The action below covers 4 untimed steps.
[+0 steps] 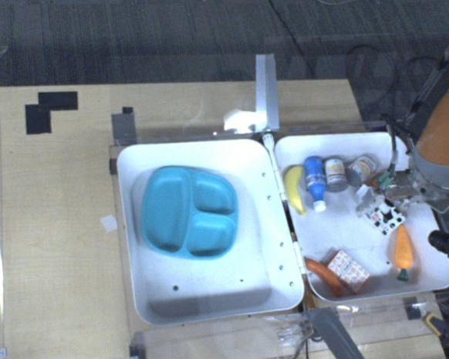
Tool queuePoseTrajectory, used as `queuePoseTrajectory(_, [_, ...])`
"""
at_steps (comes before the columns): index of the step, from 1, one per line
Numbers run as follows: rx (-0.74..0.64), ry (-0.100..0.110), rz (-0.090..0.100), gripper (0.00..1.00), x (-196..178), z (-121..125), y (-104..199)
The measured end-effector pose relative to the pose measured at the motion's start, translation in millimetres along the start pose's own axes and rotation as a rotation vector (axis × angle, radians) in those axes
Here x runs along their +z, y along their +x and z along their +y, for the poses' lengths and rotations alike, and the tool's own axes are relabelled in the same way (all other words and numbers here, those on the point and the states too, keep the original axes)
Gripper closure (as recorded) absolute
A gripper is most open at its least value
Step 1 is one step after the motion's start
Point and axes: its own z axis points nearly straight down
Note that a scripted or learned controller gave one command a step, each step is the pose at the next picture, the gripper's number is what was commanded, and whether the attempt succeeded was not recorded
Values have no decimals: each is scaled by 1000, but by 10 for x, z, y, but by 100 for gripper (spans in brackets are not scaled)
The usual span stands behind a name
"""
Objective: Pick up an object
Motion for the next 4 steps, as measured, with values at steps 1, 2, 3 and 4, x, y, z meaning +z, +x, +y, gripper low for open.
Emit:
queuePoseTrajectory(1, [-1, -6, -1, 100, -116, 22, 3])
queuePoseTrajectory(2, [-114, -3, 1, 100, -1123, -221, 1223])
queuePoseTrajectory(3, [-114, -3, 1, 0, -1122, -222, 1222])
queuePoseTrajectory(4, [-350, -3, 0, 0, -775, 633, 1309])
